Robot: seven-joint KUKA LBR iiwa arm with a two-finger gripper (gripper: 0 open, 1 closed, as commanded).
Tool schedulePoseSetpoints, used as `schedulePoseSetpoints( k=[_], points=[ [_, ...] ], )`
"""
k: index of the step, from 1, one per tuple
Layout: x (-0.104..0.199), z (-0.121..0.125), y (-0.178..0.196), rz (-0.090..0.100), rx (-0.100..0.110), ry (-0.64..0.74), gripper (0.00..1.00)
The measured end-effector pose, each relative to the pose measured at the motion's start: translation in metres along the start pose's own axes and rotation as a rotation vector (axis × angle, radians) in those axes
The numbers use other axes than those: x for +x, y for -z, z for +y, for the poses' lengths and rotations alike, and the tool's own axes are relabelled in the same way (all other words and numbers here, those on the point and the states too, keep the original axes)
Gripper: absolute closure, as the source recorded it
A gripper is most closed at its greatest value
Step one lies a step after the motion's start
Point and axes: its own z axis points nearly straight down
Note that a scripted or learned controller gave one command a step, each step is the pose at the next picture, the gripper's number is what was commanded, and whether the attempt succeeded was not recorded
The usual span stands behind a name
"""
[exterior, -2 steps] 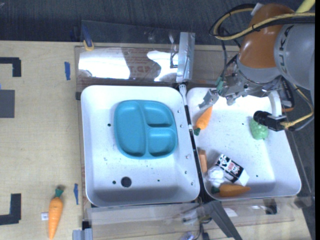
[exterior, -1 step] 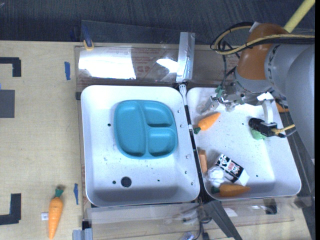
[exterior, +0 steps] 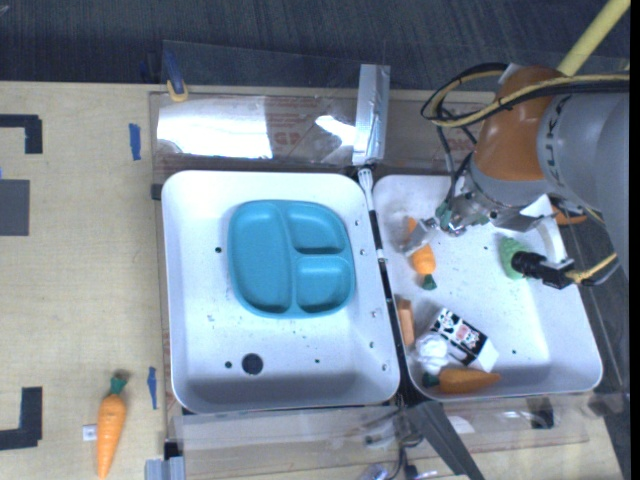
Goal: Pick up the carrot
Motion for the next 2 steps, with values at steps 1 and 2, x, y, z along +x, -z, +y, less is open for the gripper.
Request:
schedulePoseSetpoints(
  k=[1, 2],
  points=[
    [-0.001, 0.002, 0.013, -0.005, -0.009, -0.001, 1.0],
    [0.043, 0.051, 0.103, -0.003, -0.009, -0.158, 1.0]
  ],
)
